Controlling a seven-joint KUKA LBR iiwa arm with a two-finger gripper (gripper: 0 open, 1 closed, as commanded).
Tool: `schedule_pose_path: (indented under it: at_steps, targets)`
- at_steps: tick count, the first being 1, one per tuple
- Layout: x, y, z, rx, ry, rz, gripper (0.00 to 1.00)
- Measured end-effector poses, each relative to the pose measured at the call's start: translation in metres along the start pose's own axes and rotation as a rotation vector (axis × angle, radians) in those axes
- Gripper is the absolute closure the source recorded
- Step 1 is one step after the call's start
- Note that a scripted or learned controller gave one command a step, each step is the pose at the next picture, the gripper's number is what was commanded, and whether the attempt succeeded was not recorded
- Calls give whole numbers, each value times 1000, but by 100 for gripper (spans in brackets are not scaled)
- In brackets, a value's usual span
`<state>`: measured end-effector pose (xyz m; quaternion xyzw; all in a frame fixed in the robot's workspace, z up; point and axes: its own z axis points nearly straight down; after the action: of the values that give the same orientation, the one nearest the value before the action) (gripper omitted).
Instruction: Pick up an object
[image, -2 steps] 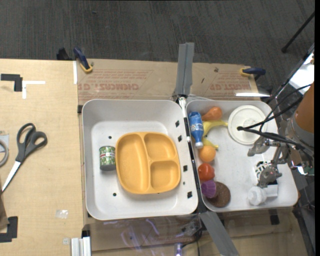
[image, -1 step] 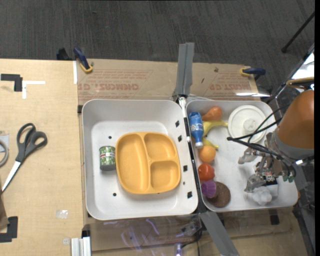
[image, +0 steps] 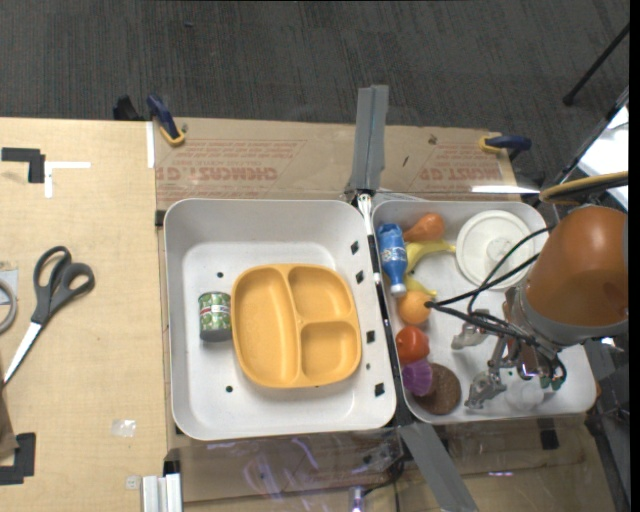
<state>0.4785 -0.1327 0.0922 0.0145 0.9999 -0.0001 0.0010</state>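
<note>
Two shallow, glossy white bins are seen side by side: the left bin (image: 185, 330) is occupied by a smooth yellow three-compartment tray (image: 297, 325) with a small green-labelled can (image: 214, 316) touching its left edge. The right bin (image: 580, 398) is crowded with a white round lid (image: 492, 245), blue bottle (image: 391, 257), banana (image: 428, 254), orange fruit (image: 414, 308), red tomato (image: 411, 343) and purple piece (image: 417, 377). The gripper (image: 487, 385) is lowered there; its grasp cannot be told.

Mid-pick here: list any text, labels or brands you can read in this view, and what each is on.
Cardboard sheet behind the bins: red printed lettering, upside down and mirrored from this camera; not reliably readable.
Small can in the left bin: green label, print too small to read.
Blue bottle in the right bin: label too blurred to read.
</note>
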Motion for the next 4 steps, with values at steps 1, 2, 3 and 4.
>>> schedule_pose_path:
  at_steps: [1, 2, 3, 4]
  targets:
    - [-40, -79, -12, 3, -9, -125, 0]
    - [-8, -17, 0, -1, 0, -13, 0]
    - [1, 22, 0, -1, 1, 108, 0]
    - [-130, 8, -1, 0, -5, 174, 0]
